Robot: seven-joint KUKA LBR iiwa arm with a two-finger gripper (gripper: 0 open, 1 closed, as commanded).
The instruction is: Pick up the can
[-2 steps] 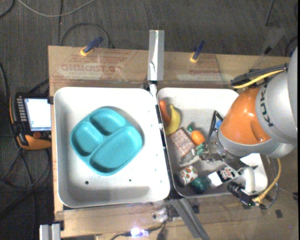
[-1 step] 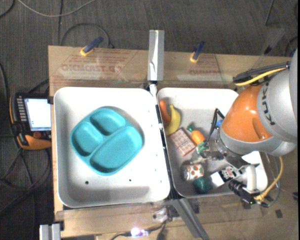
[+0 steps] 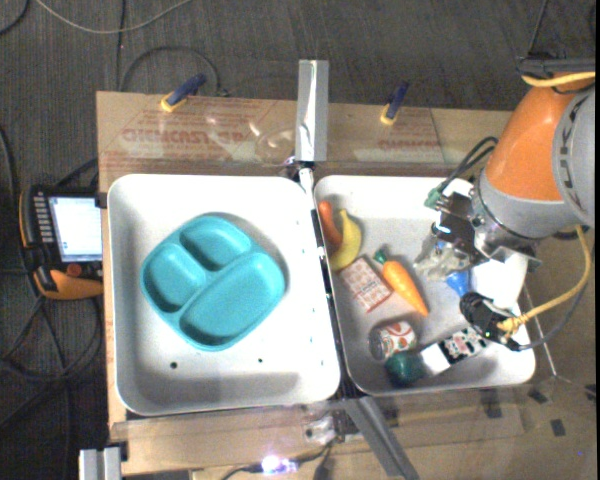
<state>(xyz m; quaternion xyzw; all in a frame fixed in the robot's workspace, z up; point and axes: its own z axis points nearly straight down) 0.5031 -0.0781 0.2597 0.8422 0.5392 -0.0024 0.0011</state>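
Observation:
The can point(image 3: 395, 338) lies on its side in the front part of the right bin point(image 3: 380, 193), silver with a red and white label. My gripper point(image 3: 447, 258) hangs over the right side of that bin, behind and to the right of the can and apart from it. The grey wrist and its orange band point(image 3: 530, 148) cover the bin's far right corner. Nothing shows in the gripper's hold.
Around the can lie a carrot point(image 3: 405, 283), a small pinkish box point(image 3: 365, 283), a banana point(image 3: 348, 238), a dark green object point(image 3: 405, 368) and a black and white bottle point(image 3: 460, 346). A teal divided plate point(image 3: 215, 280) sits in the left bin point(image 3: 130, 368).

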